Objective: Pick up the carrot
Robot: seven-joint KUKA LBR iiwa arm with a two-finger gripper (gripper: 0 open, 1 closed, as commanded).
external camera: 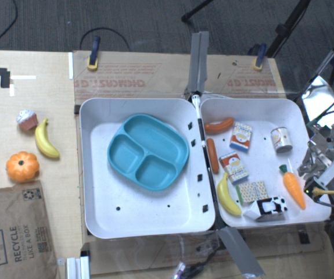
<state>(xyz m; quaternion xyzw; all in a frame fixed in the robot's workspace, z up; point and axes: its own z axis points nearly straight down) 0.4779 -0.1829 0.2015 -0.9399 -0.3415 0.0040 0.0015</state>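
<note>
Here, carrot (293,189) lies lengthwise, leafy end up-left.

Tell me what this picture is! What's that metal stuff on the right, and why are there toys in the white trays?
A camera up high is looking down on a bench. The metal stuff at the right edge is a robot arm reaching in. Its job is to pick up the carrot, which lies in the right bin, close to the arm. The arm's pincer is too tangled in wires and metal for me to tell if it is open or shut, and nothing is being held: the carrot lies on the bin floor. That bin also holds toy food: two sausages, a banana, a can and little boxes. The left bin has a blue plate. A pumpkin, another banana and a cupcake lie outside on the bench.
</note>
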